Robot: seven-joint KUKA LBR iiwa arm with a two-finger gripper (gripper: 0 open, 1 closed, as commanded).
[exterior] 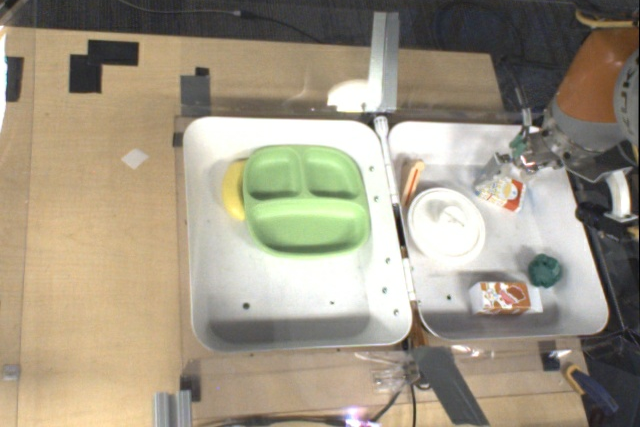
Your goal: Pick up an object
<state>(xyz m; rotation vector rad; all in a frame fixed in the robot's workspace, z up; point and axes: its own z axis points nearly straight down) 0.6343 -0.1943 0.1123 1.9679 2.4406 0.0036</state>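
Pincer (522, 147) sits low at right bin's (590, 315) upper right, just above the crumpled packet (500, 190): likely the pick target. Grip state: cannot tell. Green tray (303, 198) lies in left bin (205, 305), well apart.

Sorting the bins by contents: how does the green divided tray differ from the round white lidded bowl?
The green divided plastic tray is rectangular with compartments and lies in the left bin; the round white lidded bowl is smaller, plain, and sits in the right bin. Both lie flat.
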